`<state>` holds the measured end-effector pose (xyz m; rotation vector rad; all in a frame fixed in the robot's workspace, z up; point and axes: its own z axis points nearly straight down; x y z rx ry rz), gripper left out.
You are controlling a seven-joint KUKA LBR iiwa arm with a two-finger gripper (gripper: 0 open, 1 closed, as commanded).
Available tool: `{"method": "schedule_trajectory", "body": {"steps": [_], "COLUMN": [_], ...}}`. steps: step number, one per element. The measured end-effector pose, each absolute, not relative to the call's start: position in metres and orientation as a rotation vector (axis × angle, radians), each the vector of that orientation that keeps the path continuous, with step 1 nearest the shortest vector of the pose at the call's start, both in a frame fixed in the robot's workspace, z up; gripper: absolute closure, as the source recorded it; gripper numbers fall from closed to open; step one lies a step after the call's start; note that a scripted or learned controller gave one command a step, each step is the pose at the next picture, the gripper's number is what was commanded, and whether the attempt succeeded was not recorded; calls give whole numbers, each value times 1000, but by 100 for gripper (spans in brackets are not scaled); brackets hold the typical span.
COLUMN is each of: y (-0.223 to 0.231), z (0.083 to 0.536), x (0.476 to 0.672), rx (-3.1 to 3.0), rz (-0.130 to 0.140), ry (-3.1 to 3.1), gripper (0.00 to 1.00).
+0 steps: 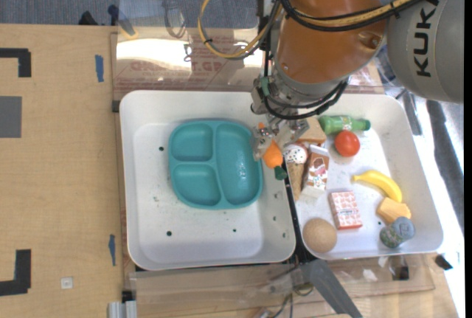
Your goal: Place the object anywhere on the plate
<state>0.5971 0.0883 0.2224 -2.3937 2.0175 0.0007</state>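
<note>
Two shallow white bins sit side by side; the left bin [140, 228] bears a teal divided plastic plate [215, 163]. The gripper [271, 141] hangs over the seam between the bins, just right of the plate's edge, and a small orange carrot-like toy [273, 156] sits between its narrowly set fingers. A red tomato [346, 143] and yellow banana [379, 184] lie in the right bin [424, 235].

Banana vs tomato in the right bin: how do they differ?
The banana is yellow, long and curved; the tomato is red and round. The banana lies nearer the bin's front, beside an orange wedge; the tomato sits farther back, just below a green bottle. Both rest loose in the right bin.
</note>
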Motion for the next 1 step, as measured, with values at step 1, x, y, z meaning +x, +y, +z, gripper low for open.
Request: {"method": "schedule_trajectory", "body": {"steps": [1], "y": [83], "z": [221], "x": [597], "rx": [-2390], "rz": [1], "ry": [2029], "gripper": [0]}}
